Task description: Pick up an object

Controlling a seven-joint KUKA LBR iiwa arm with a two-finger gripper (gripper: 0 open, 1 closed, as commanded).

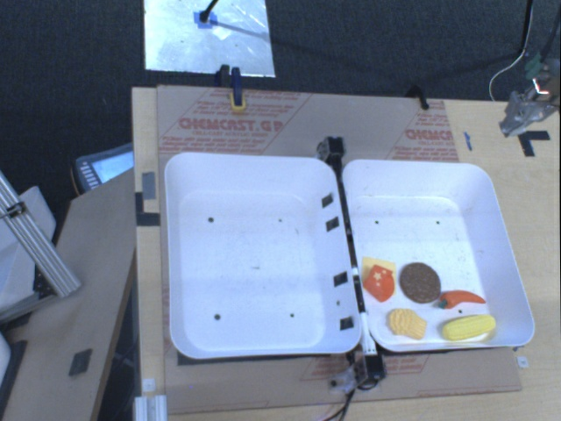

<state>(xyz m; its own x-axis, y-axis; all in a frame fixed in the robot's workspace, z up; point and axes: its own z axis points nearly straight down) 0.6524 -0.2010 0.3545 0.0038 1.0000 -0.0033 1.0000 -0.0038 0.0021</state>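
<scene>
The right bin [421, 182] holds several small toy foods bunched in its near corner. A yellow and red wedge [379, 279] lies by the divider, with a brown round disc [420, 281] just right of it. A red chili pepper [462, 299] lies next to the disc. Along the near wall sit a ridged yellow-orange piece [407, 324] and a yellow corn cob [468, 327]. All of them rest on the bin floor, close together but mostly apart.
The left bin [254, 253] stands beside the right one, joined along a black clipped divider [344, 244]. A grey metal fixture with a cable [529, 105] sits at the bench's far right. A shiny sheet [208, 24] lies beyond the bench.
</scene>
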